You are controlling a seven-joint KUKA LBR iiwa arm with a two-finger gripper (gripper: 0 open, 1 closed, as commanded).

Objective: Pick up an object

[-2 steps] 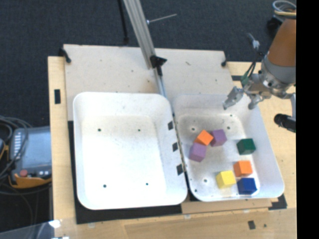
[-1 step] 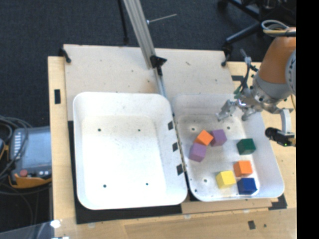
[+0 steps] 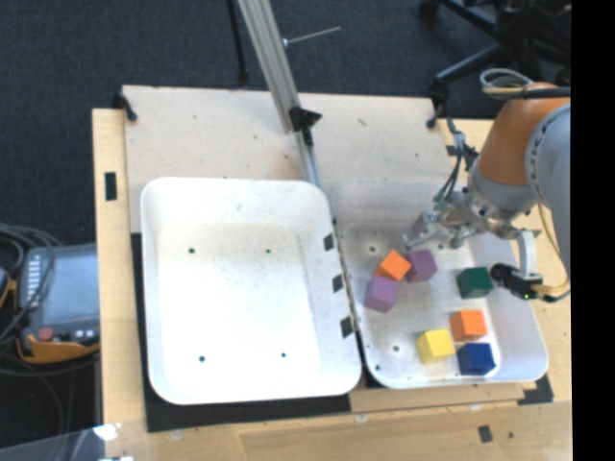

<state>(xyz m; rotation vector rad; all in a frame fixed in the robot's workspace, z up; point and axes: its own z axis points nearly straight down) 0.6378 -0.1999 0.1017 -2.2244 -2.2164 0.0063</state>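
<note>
The arm [image 3: 524, 157] reaches in over the right bin [image 3: 519, 368], and its gripper [image 3: 434, 230] hangs low near the bin's far side, just above and touching close to the upper purple block [image 3: 422, 264]; how its jaws stand cannot be told, since the wrist hardware covers them, and no block is seen between them. Taking that upper purple block as the landmark: an orange block [image 3: 393, 265] sits right against its left side, and a second purple block [image 3: 381, 293] lies just below-left, touching the orange one. A green block [image 3: 474, 281] lies to its right, near but apart, beside a black fitting [image 3: 507, 277] on the arm. Further below and to the right stands a tight group: a yellow block [image 3: 434, 344], another orange block [image 3: 469, 324], and a blue block [image 3: 476, 357] by the bin's near rim. The clustered orange and purple blocks crowd the gripper's left. Well left of the landmark is the left bin [image 3: 159, 209]. Behind, a slanted metal rail [image 3: 267, 46] rises from the table [image 3: 192, 133]. No writing is legible.
</note>
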